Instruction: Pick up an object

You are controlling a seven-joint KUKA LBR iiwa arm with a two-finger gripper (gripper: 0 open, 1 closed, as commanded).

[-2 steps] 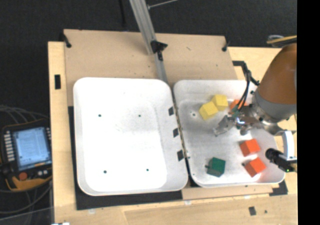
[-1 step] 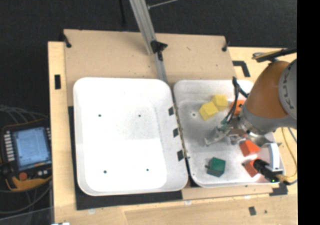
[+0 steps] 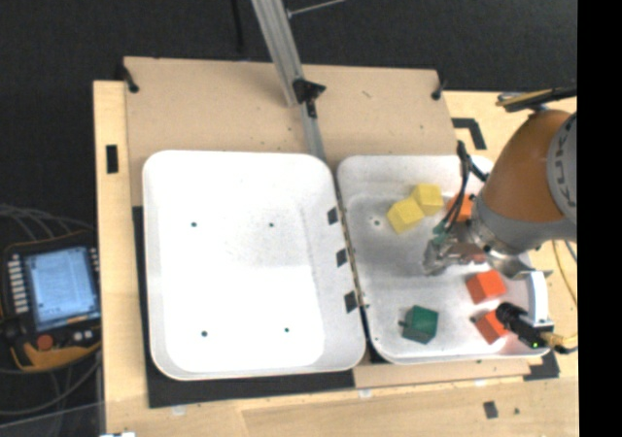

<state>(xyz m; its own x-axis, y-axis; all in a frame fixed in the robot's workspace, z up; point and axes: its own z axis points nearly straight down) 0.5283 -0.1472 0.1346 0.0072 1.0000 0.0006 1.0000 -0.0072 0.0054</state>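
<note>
Objects lie in the right bin (image 3: 374, 178), right of frame centre: two yellow blocks (image 3: 416, 207) above the gripper (image 3: 439, 255), orange blocks (image 3: 484, 286) to its lower right, a green block (image 3: 420, 323) below. Whether the gripper is clenched cannot be told. The left bin (image 3: 160, 231) sits beside it on the worktop (image 3: 224, 100).

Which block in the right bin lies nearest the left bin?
The green block, near the right bin's lower edge. The yellow blocks and orange blocks lie farther right.
</note>
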